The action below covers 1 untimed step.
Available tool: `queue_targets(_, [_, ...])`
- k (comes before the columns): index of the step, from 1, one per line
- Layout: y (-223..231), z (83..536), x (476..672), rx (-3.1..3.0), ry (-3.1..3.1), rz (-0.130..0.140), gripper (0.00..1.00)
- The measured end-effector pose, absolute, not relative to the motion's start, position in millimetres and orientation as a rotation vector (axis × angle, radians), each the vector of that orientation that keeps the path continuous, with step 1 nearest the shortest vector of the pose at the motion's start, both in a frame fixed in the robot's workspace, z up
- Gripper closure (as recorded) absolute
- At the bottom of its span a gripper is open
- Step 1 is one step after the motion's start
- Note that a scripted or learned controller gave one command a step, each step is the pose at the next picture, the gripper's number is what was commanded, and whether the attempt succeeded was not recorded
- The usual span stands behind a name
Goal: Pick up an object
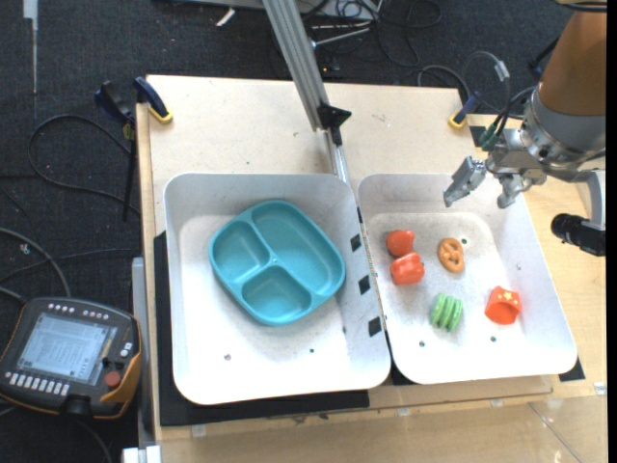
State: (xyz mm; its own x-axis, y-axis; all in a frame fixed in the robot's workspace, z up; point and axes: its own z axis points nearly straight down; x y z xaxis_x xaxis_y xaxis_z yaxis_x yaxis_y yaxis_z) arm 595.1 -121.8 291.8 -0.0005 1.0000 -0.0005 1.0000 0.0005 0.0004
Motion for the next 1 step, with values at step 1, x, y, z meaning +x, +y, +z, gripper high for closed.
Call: queue_targets(1, [-99.7, 95.2, 548.6, 2.22, 2.219, 0.003, 0.0])
